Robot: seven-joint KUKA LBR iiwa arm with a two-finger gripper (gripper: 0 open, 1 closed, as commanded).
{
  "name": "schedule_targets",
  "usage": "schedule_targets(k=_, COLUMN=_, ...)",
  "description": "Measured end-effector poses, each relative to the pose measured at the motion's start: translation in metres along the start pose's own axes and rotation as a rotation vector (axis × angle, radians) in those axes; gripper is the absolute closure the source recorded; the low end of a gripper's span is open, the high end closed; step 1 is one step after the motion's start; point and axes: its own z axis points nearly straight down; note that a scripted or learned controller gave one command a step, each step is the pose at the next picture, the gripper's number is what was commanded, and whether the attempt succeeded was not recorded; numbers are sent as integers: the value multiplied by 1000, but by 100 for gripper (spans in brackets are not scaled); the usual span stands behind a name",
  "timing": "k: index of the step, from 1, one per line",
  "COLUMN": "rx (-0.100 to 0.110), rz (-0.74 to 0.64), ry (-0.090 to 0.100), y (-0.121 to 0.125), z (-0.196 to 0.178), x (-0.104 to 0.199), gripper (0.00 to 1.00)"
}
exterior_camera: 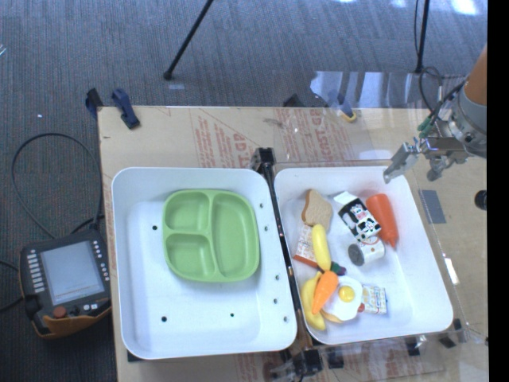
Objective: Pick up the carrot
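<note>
The carrot [323,291] is orange with a green top and lies in the right bin [425,293], near its front left. It rests across a yellow banana [312,302] and touches a fried egg [347,296]. My gripper [412,170] hangs over the bin's back right corner, well away from the carrot. It is open, with nothing between its fingers [395,166].
Also in the right bin are a bread slice [316,207], a milk carton [357,216], an orange oblong piece [383,217], a second banana [320,247], a small can [366,253] and a packet [374,299]. A green divided plate [212,235] lies in the left bin [143,309].
</note>
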Motion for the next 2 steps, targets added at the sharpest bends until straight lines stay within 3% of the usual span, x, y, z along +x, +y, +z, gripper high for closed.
schedule_targets(k=1, rx=19, rz=84, ry=5, y=-37, z=168, x=67, gripper=0)
schedule_targets(k=2, rx=13, rz=186, ry=3, y=-129, z=201, x=80, gripper=0)
